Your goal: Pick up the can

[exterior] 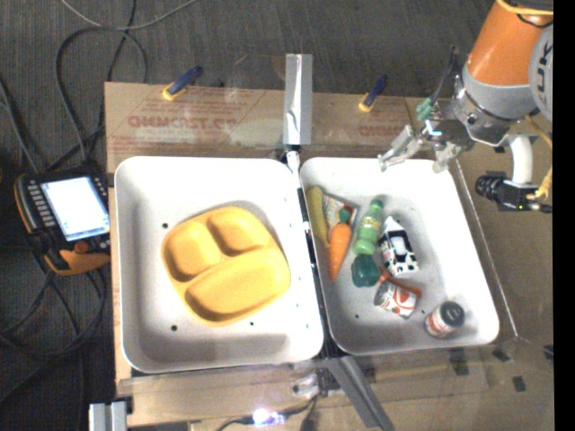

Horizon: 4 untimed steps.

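Two white bins [135, 268] sit side by side on a brown board [207, 119] with faded red lettering too blurred to read, over dark carpet strewn with cables. At upper right the gripper [419, 148] hangs with fingers spread wide, holding nothing. At lower right, the can [444, 319] lies in the right bin's corner.

The arm [517, 43] is cut off by the top-right corner.
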Tool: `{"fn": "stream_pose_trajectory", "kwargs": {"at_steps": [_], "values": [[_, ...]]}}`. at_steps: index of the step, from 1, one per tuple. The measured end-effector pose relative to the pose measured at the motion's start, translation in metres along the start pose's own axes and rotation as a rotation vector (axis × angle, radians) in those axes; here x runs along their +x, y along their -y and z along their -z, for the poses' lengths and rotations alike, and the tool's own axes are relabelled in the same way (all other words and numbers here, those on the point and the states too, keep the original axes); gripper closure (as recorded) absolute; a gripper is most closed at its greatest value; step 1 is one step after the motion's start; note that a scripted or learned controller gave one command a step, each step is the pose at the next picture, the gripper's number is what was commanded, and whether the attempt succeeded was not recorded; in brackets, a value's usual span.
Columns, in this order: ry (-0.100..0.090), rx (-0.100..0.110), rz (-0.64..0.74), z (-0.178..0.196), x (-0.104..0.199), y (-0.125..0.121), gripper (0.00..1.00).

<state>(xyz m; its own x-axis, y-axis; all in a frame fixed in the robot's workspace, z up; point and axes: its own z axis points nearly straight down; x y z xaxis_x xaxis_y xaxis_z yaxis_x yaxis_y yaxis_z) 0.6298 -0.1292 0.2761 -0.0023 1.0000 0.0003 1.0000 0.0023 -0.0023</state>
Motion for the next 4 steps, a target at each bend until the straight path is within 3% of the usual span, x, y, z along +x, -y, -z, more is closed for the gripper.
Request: {"fn": "stream_pose_trajectory", "kwargs": {"at_steps": [1, 2, 3, 4], "values": [[0.002, 0.000, 0.005, -0.005, -0.013, 0.108, 0.00], [-0.001, 0.001, 0.107, -0.153, -0.064, 0.147, 0.00], [-0.001, 0.001, -0.148, -0.164, -0.007, 0.081, 0.00], [0.005, -0.001, -0.164, -0.048, -0.056, 0.046, 0.00]]}}
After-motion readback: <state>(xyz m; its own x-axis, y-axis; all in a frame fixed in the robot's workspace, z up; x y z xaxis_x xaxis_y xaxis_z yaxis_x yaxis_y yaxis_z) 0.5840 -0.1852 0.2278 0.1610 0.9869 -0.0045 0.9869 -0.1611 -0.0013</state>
